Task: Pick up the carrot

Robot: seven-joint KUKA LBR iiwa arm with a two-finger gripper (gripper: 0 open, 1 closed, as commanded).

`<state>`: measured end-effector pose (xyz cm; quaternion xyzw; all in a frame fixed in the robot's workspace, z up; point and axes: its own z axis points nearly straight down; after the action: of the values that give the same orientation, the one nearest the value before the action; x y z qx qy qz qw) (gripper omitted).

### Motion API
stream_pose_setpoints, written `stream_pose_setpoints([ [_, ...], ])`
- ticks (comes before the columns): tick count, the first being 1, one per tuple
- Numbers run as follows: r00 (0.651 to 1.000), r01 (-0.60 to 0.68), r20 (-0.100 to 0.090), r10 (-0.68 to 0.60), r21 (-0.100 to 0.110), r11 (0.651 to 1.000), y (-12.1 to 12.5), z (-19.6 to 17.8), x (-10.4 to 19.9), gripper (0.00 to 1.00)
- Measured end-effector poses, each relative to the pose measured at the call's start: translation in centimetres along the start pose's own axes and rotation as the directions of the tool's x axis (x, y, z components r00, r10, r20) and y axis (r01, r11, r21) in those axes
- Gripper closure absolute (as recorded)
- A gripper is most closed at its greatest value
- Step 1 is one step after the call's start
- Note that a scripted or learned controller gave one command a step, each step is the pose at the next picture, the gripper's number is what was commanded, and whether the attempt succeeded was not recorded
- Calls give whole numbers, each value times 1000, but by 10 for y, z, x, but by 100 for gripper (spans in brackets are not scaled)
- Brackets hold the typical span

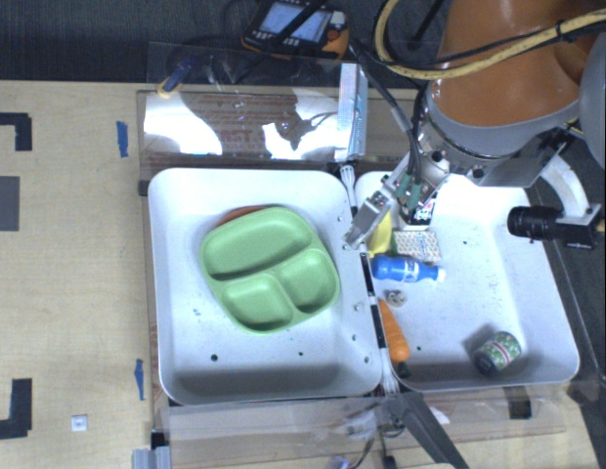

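Carrot (392, 331) lies in the right bin (547, 291), hard against its left wall, long axis running along that wall. My gripper (393, 206) hangs farther up the same wall, the carrot lying nearer the camera. Finger spread: cannot tell.
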<state>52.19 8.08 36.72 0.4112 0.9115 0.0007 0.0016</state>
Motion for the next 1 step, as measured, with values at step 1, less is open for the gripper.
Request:
stream_pose_setpoints([
  [1,975,-222,-3,222,6,975,-32,23,19,0],
])
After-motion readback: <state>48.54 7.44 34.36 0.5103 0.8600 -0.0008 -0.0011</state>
